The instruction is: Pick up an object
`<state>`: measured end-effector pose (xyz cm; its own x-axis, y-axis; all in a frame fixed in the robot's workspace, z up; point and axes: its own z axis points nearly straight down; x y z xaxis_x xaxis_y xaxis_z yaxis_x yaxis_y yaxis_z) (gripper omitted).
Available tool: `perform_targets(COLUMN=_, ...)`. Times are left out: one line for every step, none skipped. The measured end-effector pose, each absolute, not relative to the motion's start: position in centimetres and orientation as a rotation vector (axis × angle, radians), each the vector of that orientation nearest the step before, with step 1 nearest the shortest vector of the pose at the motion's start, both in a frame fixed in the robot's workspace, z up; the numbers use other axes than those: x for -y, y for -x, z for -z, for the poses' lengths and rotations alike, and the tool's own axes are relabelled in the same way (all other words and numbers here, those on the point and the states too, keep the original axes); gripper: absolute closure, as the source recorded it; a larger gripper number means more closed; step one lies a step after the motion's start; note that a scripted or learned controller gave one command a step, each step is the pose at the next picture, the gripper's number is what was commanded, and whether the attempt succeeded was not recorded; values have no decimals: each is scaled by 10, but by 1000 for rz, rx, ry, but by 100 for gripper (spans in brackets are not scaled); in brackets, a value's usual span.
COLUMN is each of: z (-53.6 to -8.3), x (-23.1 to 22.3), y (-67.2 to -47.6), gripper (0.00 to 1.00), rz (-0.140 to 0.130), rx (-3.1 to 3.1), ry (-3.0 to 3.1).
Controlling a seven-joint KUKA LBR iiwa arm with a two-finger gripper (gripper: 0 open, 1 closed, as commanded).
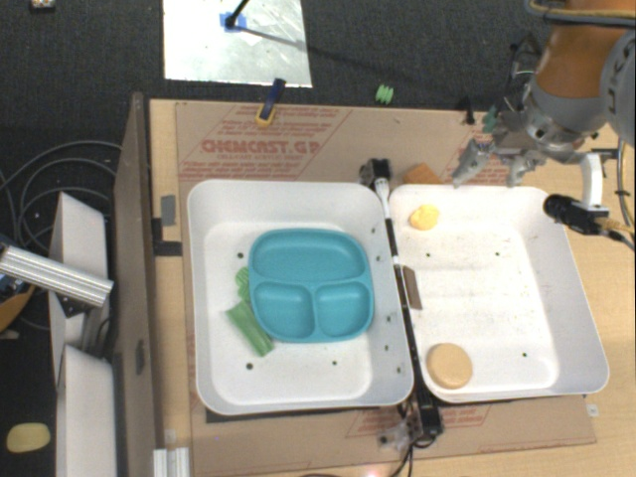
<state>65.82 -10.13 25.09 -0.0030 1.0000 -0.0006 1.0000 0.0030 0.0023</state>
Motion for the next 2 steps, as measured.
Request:
perform_targets(z=-146, x=88, y=-667, gripper=0, rz=6, rx=-2232, ry=-2219)
perform_targets(z=-81, x=83, y=-668, gripper=0, rz=3, rx=-2230, ry=-2216)
